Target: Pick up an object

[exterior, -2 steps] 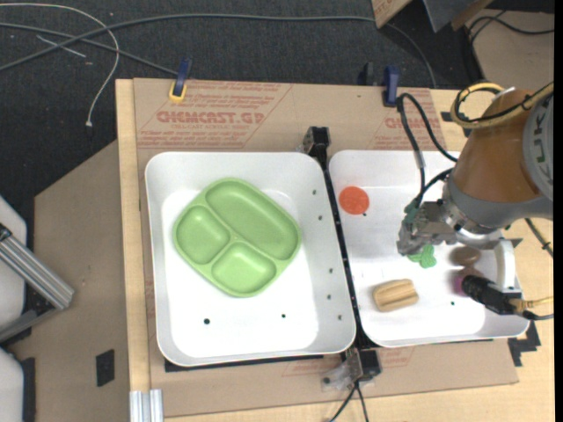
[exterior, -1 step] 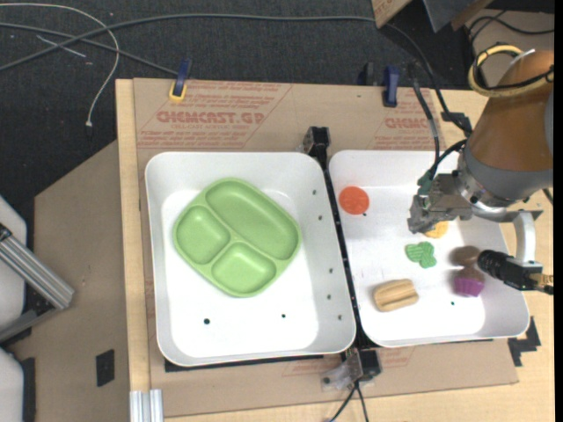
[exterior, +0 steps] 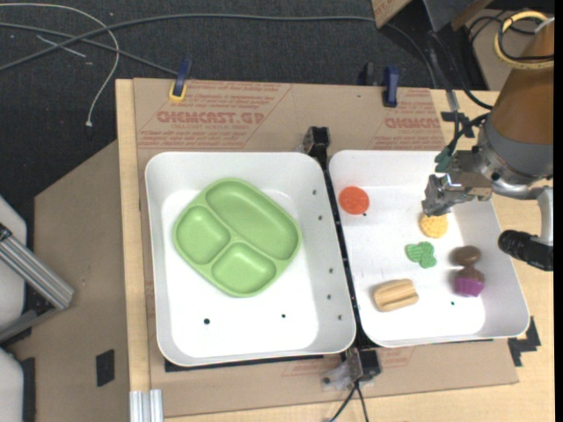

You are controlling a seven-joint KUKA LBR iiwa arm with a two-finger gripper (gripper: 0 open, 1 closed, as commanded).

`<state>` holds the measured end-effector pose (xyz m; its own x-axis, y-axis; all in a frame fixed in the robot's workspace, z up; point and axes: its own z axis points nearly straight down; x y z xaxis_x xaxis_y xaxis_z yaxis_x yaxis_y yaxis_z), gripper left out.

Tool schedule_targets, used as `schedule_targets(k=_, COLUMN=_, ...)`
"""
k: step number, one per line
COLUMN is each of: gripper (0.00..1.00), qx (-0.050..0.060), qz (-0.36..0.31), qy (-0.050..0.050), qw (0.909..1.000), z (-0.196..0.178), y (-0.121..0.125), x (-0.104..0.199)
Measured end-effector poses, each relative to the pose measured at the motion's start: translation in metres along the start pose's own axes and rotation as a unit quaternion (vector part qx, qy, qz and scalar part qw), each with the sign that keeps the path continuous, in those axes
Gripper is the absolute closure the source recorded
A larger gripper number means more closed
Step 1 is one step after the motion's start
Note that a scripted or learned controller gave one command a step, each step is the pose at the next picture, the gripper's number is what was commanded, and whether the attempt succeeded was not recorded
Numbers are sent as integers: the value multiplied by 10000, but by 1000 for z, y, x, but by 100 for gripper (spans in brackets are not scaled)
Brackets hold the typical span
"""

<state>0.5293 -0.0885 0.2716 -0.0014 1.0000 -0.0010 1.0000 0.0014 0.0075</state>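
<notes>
The right bin (exterior: pixel 387 240) holds several small toy foods. An orange round piece (exterior: pixel 354 200) lies at its far left, and a tan bun (exterior: pixel 395 294) at the front. A yellow piece (exterior: pixel 433 227), a green piece (exterior: pixel 421 254), a brown piece (exterior: pixel 465 256) and a purple piece (exterior: pixel 468 282) lie between them. My gripper (exterior: pixel 437 204) points down at the yellow piece's far edge, touching or just above it. Part of the yellow piece is hidden under the gripper.
The left bin (exterior: pixel 255 323) holds a green divided plate (exterior: pixel 236 236). A black divider (exterior: pixel 327 200) runs between the bins. The grey arm with its orange band (exterior: pixel 523 112) hangs over the right bin's far right corner. Blue clamps (exterior: pixel 181 79) hold the cardboard at the back.
</notes>
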Motion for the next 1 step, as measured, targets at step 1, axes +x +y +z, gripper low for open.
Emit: schedule_targets(k=1, gripper=100, qx=23, qz=-25, qy=12, qw=10000, z=1, y=29, x=47)
